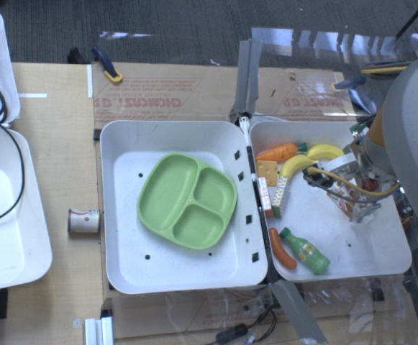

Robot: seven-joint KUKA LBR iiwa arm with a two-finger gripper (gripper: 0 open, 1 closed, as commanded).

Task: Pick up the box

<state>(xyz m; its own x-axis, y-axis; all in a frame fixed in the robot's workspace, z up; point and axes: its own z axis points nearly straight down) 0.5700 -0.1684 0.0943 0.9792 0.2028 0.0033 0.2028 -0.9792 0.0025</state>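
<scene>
- The box [274, 195] lies flat along the left wall of the right bin [381, 261], just below the carrot [277, 152].
- My gripper [352, 189] hangs near that bin's right edge; its state I cannot tell (wires clutter it).
- I judge the box light, stiff cardboard, best pinched across its narrow sides.

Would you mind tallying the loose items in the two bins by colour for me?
Green: 2, plate and bottle
Orange: 2, carrot and sausage
Yellow: 2, banana and cheese
Red and white: 1, box
Total: 7
</scene>
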